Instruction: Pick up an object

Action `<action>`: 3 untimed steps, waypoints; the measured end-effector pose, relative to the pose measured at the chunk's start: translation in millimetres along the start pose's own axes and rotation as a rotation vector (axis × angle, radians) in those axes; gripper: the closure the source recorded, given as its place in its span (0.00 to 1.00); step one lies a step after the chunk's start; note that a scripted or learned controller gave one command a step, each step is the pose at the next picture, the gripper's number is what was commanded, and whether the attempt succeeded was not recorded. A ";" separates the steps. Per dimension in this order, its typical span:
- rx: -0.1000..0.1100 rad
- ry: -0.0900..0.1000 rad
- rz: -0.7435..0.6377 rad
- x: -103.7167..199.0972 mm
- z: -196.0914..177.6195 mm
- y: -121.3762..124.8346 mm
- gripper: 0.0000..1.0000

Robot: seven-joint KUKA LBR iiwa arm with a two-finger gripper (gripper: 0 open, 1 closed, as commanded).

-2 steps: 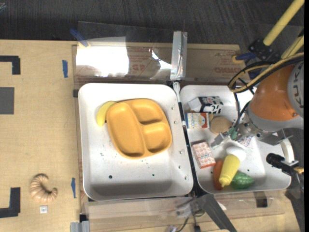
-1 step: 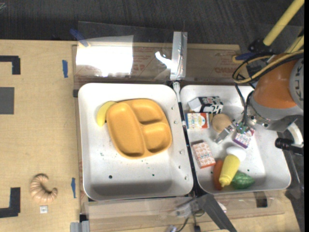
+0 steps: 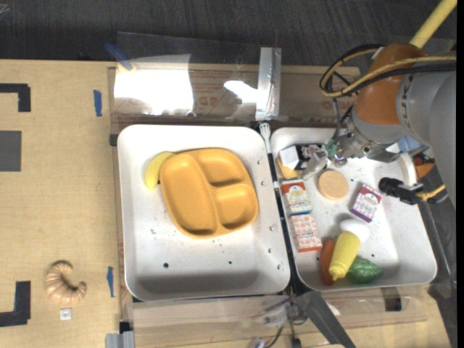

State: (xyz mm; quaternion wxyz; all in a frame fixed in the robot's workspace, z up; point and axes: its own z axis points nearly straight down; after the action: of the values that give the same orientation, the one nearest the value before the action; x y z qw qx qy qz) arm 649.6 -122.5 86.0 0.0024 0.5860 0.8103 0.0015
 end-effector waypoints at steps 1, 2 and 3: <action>0.001 0.000 0.213 5.0 -1.0 -52.5 0.00; -0.001 -0.001 0.213 4.8 -10.0 -51.2 1.00; 0.001 -0.001 0.488 -18.2 0.0 -45.3 1.00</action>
State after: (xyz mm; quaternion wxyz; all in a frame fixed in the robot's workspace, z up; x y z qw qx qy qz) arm 612.3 -154.0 85.9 0.0021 0.7643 0.6448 0.0014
